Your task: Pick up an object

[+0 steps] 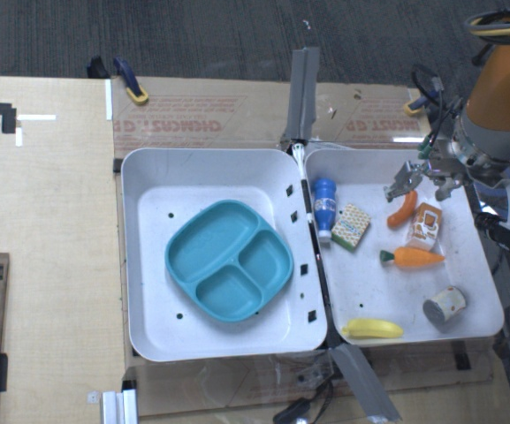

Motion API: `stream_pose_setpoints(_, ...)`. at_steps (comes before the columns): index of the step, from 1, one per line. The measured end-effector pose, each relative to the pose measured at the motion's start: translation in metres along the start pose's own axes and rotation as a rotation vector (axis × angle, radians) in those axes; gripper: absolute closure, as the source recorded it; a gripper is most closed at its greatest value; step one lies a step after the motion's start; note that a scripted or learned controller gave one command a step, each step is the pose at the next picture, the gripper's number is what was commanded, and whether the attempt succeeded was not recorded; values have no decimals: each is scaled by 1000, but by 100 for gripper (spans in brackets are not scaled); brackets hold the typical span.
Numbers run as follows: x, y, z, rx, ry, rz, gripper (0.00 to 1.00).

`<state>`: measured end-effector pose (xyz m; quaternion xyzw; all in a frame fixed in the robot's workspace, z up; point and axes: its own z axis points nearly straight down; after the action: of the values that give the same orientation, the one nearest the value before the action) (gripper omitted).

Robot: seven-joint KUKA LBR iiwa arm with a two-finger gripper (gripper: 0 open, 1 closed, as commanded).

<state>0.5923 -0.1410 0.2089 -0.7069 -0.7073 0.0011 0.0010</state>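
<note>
The left bin [140,237], a shallow white tray with rounded corners, holds the biggest item: a teal divided plate [228,259] of smooth plastic with three compartments, lying flat near its middle. Touching it on the right is the right bin [480,321], and I take this bin's contents as the candidates for picking.

Using the right bin as landmark: the grey arm [498,104] with its orange band comes in over the bin's far right corner, and the gripper [422,177] hangs over the far right part of the floor. Its fingers look spread and nothing sits between them, so it is empty.

Directly under it lies a small orange sausage [402,208], rounded and slick. Beside that is a glossy orange-and-white carton [426,225], and just nearer the front a tapered carrot [415,257]. Against the bin's left wall stands out a blue bottle [324,204] lying down, with a speckled boxy packet [351,228] next to it. A grey cylinder [445,305] rests near the front right corner, and a smooth yellow banana [374,329] sits along the front wall.

The risk, as I judge it: the sausage, carton and carrot crowd together, so a descent could strike the carton's edge or nudge the round sausage, which would roll out of the closing fingers.
</note>
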Motion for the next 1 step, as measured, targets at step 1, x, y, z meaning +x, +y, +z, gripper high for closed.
stream_pose_setpoints(1, 19, 47, -37, -2, -1, 76, 0)
